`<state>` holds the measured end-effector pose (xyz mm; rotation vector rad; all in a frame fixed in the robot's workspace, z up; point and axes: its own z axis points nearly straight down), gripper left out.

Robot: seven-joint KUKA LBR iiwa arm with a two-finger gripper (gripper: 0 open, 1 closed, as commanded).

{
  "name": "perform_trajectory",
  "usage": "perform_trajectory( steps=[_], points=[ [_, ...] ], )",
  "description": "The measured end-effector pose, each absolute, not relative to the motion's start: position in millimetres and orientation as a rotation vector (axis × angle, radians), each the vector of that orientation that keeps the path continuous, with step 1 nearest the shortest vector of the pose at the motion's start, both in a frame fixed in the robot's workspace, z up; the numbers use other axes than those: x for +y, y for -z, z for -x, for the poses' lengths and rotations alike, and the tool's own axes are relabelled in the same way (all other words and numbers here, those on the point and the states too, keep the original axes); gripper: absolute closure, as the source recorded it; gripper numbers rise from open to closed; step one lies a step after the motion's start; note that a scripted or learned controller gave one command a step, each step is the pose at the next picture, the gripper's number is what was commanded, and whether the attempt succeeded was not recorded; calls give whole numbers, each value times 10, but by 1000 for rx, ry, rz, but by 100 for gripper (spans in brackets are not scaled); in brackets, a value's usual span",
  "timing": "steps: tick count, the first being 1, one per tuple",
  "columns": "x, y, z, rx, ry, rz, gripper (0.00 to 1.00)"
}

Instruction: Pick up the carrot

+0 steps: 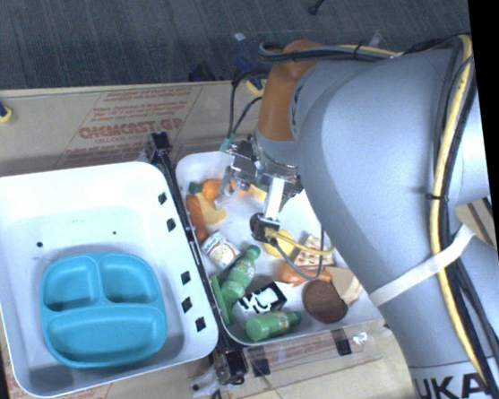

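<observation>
Orange carrot (195, 212) lies lengthwise just left of the claw (249, 178); claw state cannot be told.

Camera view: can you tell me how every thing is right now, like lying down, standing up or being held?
carrot: lying in the right bin, against its left wall, not held.
gripper: low over the right bin, beside the carrot.
blue tray: flat in the left bin, right way up.
green bottles: lying on their sides.
brown ball: resting at the near end.
</observation>
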<state>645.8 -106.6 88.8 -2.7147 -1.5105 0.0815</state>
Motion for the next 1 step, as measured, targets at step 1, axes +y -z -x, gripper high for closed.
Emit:
perform_trajectory(
  steps=[1],
  points=[
    [-900, -889, -6467, -536, -94, 3056, 0]
  ],
)
